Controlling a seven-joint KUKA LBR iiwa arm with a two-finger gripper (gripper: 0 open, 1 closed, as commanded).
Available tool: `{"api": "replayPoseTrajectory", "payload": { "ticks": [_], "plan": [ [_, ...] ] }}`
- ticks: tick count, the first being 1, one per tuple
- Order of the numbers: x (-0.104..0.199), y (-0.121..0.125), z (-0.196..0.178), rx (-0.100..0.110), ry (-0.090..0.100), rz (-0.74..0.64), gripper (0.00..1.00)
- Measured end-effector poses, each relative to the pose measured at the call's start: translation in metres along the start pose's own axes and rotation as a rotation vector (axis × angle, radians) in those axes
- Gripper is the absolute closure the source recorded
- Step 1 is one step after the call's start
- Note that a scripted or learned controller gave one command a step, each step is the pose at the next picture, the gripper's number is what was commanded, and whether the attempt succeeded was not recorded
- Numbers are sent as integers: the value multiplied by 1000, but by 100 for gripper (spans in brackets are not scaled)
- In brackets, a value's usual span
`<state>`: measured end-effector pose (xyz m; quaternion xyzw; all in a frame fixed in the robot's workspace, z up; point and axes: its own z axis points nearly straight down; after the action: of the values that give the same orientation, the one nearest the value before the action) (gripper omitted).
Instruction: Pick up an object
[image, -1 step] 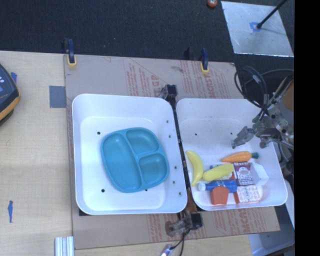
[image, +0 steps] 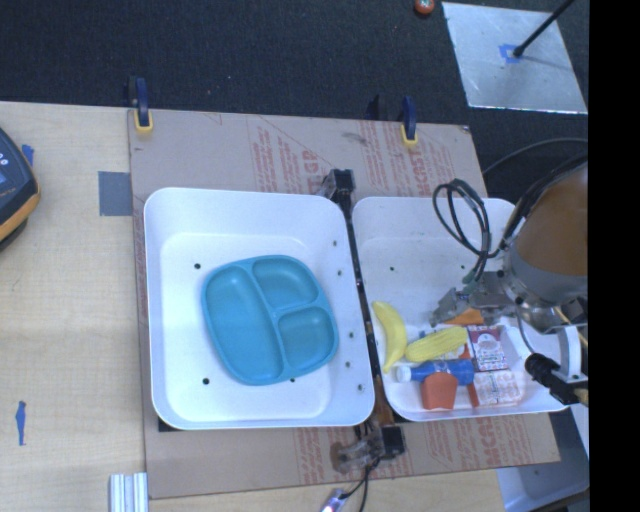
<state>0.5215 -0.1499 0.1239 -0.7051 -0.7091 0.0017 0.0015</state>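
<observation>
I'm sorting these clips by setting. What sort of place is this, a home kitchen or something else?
Probably a robotics lab bench, not a kitchen: two white bins on clamped cardboard, a cabled robot arm, and toy food such as a banana.

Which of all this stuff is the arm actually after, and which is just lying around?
For the job:
- gripper, low in the right bin
- banana
- corn cob
- red-and-white packet
- orange-red block

Just lying about:
- blue divided plate in the left bin
- blue clamps
</observation>
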Motion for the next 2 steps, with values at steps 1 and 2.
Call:
{"api": "replayPoseTrajectory", "payload": {
  "ticks": [1, 2],
  "plan": [
    [6, 1, 29, -9, -5, 3, 0],
    [-28, 119, 31, -3, 0, 1, 0]
  ]
}}
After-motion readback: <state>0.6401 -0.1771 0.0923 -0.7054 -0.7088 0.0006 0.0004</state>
